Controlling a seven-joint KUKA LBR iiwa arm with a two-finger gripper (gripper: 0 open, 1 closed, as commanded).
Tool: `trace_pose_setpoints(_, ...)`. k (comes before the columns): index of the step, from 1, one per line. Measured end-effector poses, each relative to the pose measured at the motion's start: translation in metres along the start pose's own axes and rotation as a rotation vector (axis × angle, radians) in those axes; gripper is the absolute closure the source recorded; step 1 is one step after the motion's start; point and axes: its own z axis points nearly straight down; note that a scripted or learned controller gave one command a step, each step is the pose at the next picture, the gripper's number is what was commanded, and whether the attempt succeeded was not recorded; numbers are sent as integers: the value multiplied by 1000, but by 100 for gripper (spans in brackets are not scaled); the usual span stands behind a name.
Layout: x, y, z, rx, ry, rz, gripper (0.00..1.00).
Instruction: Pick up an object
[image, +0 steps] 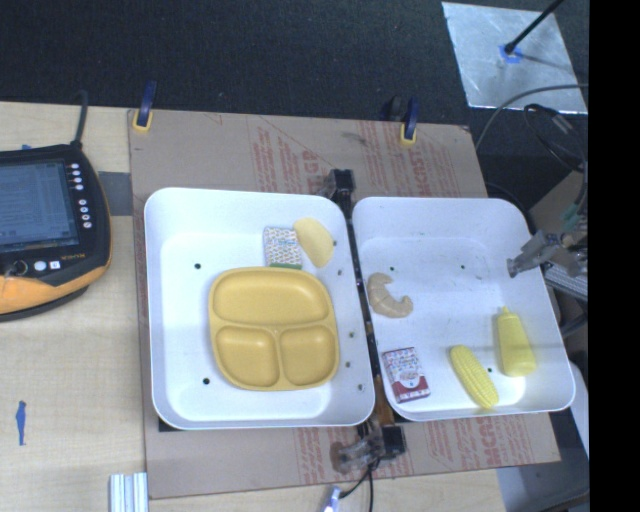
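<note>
My gripper (525, 262) hovers at the right bin's (440, 215) edge; I cannot tell its opening. I should descend squarely over the mustard bottle (513, 342).

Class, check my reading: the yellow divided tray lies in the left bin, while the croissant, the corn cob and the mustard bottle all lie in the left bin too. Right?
Not quite. The camera view shows the yellow divided tray in the left bin, but the croissant, corn cob and mustard bottle lie in the right bin.
</note>
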Motion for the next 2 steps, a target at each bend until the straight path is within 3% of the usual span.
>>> trace_pose_setpoints(1,-14,11,194,2,0,-1,0)
trace_pose_setpoints(2,-15,-16,91,-3,0,3,0)
